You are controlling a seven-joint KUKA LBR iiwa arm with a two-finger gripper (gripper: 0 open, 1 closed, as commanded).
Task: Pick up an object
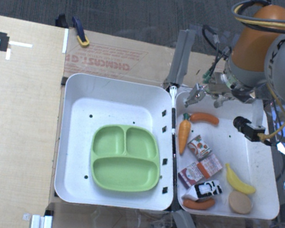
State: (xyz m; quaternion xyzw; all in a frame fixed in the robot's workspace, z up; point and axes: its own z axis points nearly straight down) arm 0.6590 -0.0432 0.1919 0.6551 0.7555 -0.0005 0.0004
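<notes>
In the right bin (265, 158) lie little toy foods. An orange carrot (183, 135) lies along the left wall, a sausage (205, 118) just right of its top. Three small boxes (202, 162) sit in the middle. A yellow banana (239, 181), a tan cookie (240, 202) and another sausage (199, 203) lie near.

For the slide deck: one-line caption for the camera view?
Grey KUKA arm's gripper hovers at the far edge of the right white bin of toy food; the left white bin holds a green divided plate.
</notes>
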